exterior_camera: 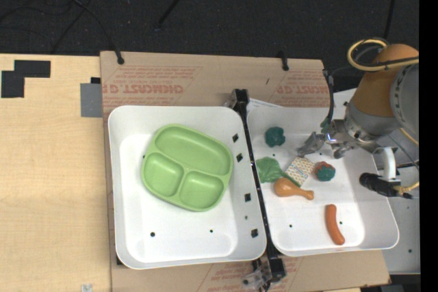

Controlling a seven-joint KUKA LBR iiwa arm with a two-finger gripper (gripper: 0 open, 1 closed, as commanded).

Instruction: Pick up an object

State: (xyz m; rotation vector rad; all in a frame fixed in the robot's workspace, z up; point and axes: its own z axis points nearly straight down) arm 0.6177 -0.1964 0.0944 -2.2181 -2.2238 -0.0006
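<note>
The right bin (369, 232) holds several small items: a dark green ball (275, 136), a green leafy piece (268, 167), a checkered packet (299, 170), an orange drumstick (293, 189), a teal and red lump (325, 171) and an orange sausage (335, 223). My gripper (317, 144) hangs low over the bin's upper right part, just above the checkered packet and the teal lump. Nothing shows between its fingers.
The left bin (130, 222) holds a light green divided plate (187, 167). A black divider (252, 181) runs between the two bins. The grey arm with its orange band (382, 85) comes in from the right, over the right bin's far edge.
</note>
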